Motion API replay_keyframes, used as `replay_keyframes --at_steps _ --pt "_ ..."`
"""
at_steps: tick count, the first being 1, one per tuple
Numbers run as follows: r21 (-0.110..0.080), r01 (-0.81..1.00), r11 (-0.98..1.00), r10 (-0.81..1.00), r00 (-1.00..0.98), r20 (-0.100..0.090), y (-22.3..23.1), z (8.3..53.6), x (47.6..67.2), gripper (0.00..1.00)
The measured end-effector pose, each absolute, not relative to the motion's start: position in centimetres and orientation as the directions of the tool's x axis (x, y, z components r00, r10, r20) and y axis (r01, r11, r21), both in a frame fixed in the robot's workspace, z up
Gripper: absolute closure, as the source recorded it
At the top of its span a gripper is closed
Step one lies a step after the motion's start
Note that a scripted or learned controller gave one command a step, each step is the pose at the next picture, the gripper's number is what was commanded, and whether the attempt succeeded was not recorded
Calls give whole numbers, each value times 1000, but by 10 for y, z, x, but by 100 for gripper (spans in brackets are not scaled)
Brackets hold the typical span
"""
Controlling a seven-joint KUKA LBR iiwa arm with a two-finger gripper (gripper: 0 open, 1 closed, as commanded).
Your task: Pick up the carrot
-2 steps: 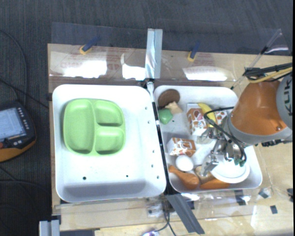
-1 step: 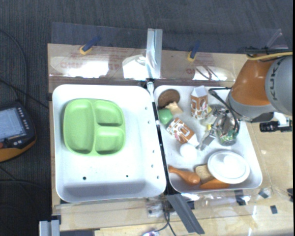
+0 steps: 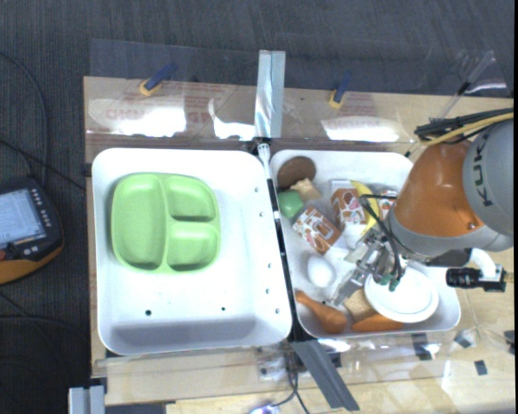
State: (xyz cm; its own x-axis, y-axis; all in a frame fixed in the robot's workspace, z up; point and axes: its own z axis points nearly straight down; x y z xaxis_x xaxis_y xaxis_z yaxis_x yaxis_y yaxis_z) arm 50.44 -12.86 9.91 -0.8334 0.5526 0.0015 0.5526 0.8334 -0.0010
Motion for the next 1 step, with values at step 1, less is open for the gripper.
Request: replay_keyframes --at_steps 1 --pt "5 524 852 524 -852 -16 -188 90 587 0"
